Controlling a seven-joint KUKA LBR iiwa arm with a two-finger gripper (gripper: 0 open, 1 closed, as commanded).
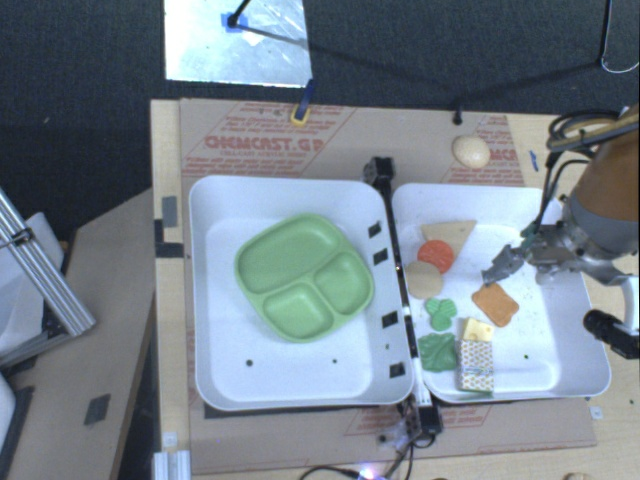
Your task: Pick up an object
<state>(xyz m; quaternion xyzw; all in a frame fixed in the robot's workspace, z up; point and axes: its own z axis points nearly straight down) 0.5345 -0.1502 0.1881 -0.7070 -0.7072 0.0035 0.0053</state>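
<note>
Two grey fingers of the gripper (500, 265) reach in from the right, their tips hanging just above the orange cracker (495, 303); from where I stand I cannot tell whether they are parted or closed, and nothing shows between them. Behind them the arm (605, 203) rises over the right bin's (580, 368) far edge, its orange band broad and blurred (it sits close to the lens).

Taking that orange cracker as the marker: it lies flat on the right bin's floor, apart from its neighbours. Up and to its left sit a red round piece (436, 254) and, just beyond that, a tan wedge (447, 234). A pale round piece (424, 282) lies directly to its left, touching the red one. Below-left are two green leafy bits (439, 332), and just below it a yellow block (478, 330) resting against a patterned packet (476, 365).

Well to the cracker's left, past the divider, the left bin (215, 368) holds a green sectioned plate (303, 276). Far above the cracker, outside the bins, a beige egg-shaped thing (471, 151) rests on the cardboard (270, 138).
</note>
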